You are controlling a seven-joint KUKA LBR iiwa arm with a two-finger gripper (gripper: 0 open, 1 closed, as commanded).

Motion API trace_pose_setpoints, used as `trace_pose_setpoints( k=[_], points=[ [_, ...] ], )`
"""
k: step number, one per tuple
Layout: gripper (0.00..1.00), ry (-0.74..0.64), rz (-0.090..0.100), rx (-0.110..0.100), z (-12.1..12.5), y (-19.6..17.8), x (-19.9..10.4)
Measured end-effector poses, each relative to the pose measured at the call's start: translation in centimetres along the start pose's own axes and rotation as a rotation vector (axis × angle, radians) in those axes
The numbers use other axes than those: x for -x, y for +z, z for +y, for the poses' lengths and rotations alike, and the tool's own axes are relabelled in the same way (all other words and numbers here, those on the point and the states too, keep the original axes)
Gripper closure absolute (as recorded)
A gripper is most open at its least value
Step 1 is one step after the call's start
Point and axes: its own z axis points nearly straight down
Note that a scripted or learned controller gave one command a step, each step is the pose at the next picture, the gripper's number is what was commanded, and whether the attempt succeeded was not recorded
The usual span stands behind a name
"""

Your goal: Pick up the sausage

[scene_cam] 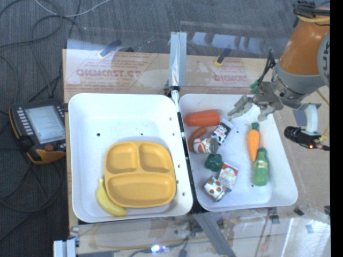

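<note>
Two fingers of the hand [251,107] stand spread wide, with nothing between them, hanging over the far right part of the right bin [284,194]. The grey arm with its orange band [306,39] comes in from the far right corner, over the bin's far edge.

Just near of the hand lies the carrot [253,144], pointing near-far, and touching its near end stands the green bottle [260,167], close to the bin's right wall. To the left of the hand, across a small patch of bare white floor, the sausage [202,117] lies crosswise near the bin's far left corner, its left end close to the wall between the bins. Right beside it on the near side are a smaller reddish sausage-like piece [196,134], a red and white can [202,145] and a black and white carton [220,132], crowded together. Further near sit a dark green piece [214,161], a second can [214,188] and a small red and white box [229,175]. The near right corner of this bin has open floor.

The left bin [86,143] holds a yellow divided plate [140,174] toward its near side, with a banana [107,199] tucked against the plate's near left edge; the far half of that bin is bare. On the floor off to the left lies a handheld control pad [38,128].
</note>
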Motion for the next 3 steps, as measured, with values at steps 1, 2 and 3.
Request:
trace_pose_setpoints(
  k=[1,2,3],
  points=[
    [0.0,0.077,-0.003,-0.007,5.56,14.0,-3.71],
    [1.0,0.075,-0.004,-0.02,5.32,13.4,-3.69],
    [0.0,0.075,-0.004,-0.018,5.37,13.36,-3.69]
  ],
)
